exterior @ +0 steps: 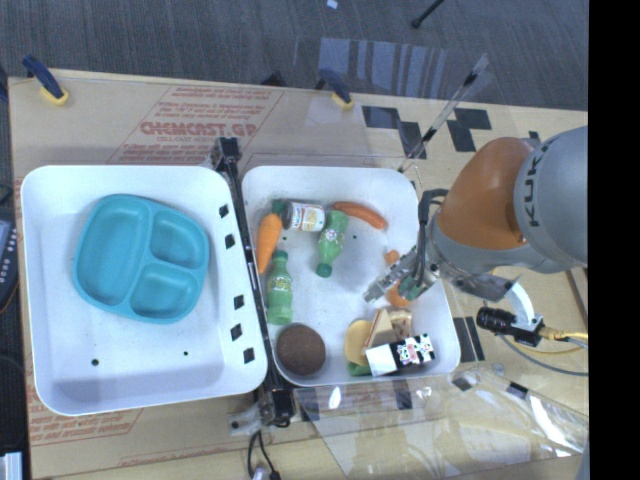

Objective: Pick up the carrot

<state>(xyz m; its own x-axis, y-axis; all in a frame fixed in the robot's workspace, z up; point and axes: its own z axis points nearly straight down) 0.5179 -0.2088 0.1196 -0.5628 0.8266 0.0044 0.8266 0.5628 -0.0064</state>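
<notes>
Orange and tapered, the carrot (268, 240) lies along the right bin's (330, 178) left wall, just beside a green bottle (279, 288). The gripper (400, 285) sits low near the bin's right wall, by a small orange piece; whether it is spread I cannot tell. It should cross the bin and close across the carrot's width, clear of wall and bottle.

Two white bins (40, 268), one blue tray (140, 256), three bottles (279, 288), one carrot (268, 240), one brown ball (299, 349).
</notes>
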